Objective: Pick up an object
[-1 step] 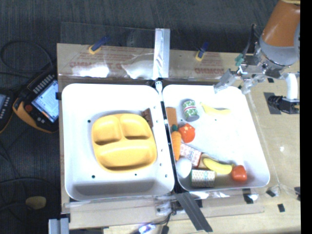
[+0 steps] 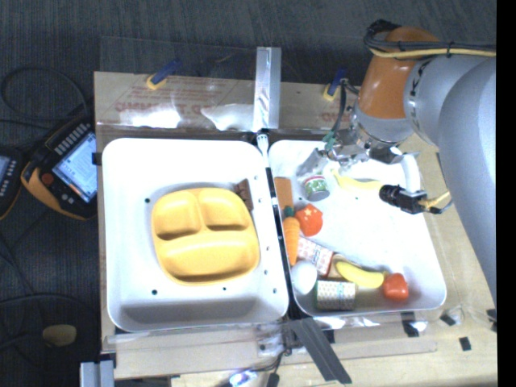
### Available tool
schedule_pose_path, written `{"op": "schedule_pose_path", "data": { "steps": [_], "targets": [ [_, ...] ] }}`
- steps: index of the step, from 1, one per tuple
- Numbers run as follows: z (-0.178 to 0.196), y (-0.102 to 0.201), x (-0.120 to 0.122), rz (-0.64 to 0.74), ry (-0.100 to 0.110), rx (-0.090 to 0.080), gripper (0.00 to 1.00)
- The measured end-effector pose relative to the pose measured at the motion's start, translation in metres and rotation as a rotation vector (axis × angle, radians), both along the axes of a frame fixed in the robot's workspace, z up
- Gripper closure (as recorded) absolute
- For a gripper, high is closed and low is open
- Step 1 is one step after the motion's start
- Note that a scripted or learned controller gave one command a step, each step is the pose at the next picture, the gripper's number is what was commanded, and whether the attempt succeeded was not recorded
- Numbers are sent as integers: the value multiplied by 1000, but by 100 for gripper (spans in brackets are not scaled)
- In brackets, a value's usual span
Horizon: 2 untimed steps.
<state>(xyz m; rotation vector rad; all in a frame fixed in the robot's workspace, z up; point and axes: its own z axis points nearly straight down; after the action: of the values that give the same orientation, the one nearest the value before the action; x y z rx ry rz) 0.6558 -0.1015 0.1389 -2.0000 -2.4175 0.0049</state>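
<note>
A camera looked down at a slant on a bench carrying two shallow white bins side by side. The left bin (image 2: 121, 216) held a yellow divided tray (image 2: 205, 234) lying flat near its middle, with a small dark brown item (image 2: 243, 192) touching the tray's upper right corner.

The right bin (image 2: 427, 248) held a scatter of toy food. An orange carrot (image 2: 291, 236) lay along the bin's left wall, with a brownish sausage-like piece (image 2: 282, 192) just above it. A red tomato with a green top (image 2: 309, 219) sat beside the carrot. A small green-and-white can (image 2: 317, 187) stood near the bin's upper middle. Lower down lay a printed packet (image 2: 313, 254), a white egg (image 2: 304, 278), a yellow banana (image 2: 359, 275), a patterned can on its side (image 2: 335, 295) and a red pepper-like piece (image 2: 395, 287).

The grey arm with its orange band (image 2: 387, 83) reached in from the right. Its gripper (image 2: 343, 153) hung over the upper part of the right bin, just above and to the right of the small can. The hardware there was cluttered, so whether it was clenched or released could not be told; nothing was clearly seen between its tips.
</note>
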Motion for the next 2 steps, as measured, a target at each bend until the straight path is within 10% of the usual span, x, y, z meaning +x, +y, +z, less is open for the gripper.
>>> {"op": "schedule_pose_path", "data": {
  "steps": [1, 2],
  "targets": [
    [-51, -9, -13, 22, -13, -2, 0],
    [-42, -10, -12, 21, -13, 0, 100]
  ]
}}
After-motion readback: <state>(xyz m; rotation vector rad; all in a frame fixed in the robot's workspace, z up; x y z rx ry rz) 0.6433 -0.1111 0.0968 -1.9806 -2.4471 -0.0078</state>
